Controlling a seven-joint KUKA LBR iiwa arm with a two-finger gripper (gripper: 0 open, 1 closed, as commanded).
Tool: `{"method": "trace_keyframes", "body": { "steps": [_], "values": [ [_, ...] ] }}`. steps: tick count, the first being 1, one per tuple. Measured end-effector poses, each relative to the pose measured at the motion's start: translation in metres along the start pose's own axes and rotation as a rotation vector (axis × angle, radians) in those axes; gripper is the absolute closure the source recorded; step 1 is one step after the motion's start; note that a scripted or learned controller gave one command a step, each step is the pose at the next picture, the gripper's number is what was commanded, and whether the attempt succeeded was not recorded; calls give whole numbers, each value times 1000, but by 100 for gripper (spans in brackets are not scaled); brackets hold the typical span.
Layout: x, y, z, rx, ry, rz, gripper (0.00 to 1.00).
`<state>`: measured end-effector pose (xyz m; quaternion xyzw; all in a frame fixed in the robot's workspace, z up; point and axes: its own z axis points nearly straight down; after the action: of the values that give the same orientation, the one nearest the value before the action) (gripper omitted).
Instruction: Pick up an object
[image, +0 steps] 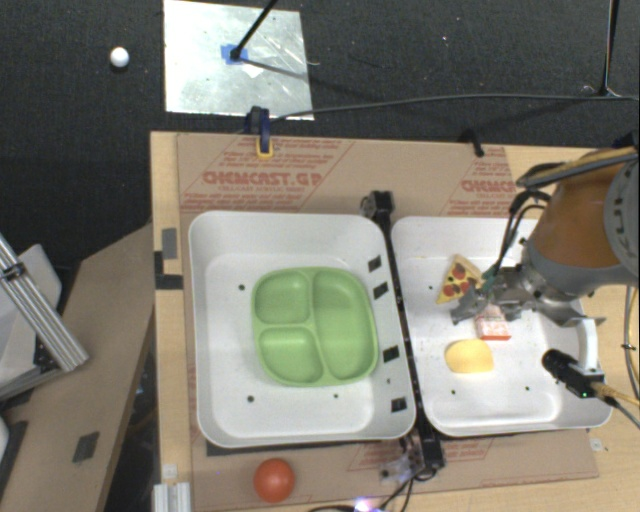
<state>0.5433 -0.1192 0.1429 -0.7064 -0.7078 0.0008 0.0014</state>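
Bench (300, 170): brown board, two white bins (215, 300). Orange ball (273, 479) at 6 o'clock. Black backdrop. Gripper (478, 303): grip state cannot be told.

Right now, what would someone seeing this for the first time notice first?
Probably the green tray, bright in the middle of the left bin. Next the arm reaching into the right bin, its gripper low beside a pizza slice, a small red and white box and a yellow piece. An orange ball sits on the bench in front.
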Motion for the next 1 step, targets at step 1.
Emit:
{"method": "trace_keyframes", "body": {
  "steps": [1],
  "values": [
    [0,2,49,-7,-2,0,0]
  ]
}}
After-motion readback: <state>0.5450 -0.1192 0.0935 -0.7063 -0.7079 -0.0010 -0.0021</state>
